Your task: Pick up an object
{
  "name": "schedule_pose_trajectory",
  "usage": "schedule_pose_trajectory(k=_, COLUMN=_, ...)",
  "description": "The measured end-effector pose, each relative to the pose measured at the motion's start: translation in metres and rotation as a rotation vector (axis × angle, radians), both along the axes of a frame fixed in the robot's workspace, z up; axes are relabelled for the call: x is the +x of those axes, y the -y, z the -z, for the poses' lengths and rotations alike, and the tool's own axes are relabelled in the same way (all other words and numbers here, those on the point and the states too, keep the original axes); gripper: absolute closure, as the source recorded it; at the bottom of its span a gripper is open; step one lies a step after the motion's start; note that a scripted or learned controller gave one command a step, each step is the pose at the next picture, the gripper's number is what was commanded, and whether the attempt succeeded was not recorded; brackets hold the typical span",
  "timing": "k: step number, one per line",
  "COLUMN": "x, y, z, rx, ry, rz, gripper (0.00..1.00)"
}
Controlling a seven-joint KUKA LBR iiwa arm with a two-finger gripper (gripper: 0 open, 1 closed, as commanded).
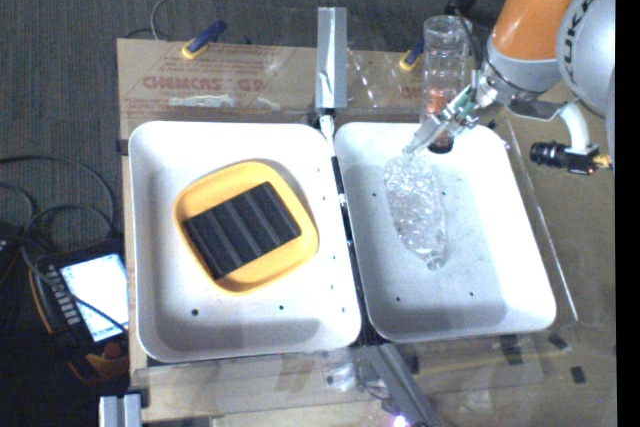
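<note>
A crumpled clear plastic bottle (417,207) lies lengthwise in the right bin (520,295), slightly left of its middle. My gripper (441,131) hangs low over the bin's far edge, right at the bottle's far end. From this angle I cannot say whether it touches the bottle. In the left bin (160,315) a yellow rounded dish with a black ribbed insert (246,226) rests flat, turned at a slight angle.
A clear upright cylinder (446,50) stands just past the right bin's far edge, beside the wrist. A metal divider post (331,60) rises between the bins at the back. A yellow-and-blue clamp (203,38) sits on the cardboard backing. Cables and a handset lie at left.
</note>
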State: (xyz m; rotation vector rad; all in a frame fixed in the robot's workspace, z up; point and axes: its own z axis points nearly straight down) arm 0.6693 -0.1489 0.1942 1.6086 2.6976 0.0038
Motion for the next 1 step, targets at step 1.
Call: schedule_pose_trajectory(k=1, x=-0.0008, y=0.0119, z=-0.0048, rx=-0.005, ry=-0.001, rz=-0.077, gripper=1.00)
